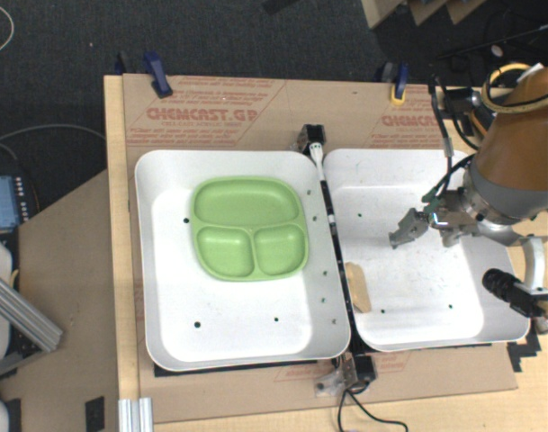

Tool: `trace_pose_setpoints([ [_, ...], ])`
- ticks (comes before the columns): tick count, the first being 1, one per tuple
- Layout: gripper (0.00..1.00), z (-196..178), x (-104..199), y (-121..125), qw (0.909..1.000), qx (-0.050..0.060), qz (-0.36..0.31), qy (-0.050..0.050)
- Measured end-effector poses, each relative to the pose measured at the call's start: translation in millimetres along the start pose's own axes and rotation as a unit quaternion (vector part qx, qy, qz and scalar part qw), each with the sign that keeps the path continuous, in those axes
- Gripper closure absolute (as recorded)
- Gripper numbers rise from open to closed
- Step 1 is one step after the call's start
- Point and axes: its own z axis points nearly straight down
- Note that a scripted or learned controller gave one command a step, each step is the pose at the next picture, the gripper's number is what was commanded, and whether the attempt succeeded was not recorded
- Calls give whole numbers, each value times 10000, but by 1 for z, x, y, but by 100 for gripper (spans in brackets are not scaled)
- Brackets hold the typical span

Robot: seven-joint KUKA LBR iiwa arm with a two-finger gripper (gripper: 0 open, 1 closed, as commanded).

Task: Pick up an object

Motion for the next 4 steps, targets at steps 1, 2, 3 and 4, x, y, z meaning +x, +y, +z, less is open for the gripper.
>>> trace_pose_setpoints([
  [1, 0, -154, 74, -34, 9999, -90, -52, 10],
  [2, 0, 29, 166, -39, 10000, 84, -40, 8],
  [3, 100, 10, 161, -35, 10000, -11, 11, 1],
  [4, 100, -172, 154, -33, 9999, -105, -10, 15],
])
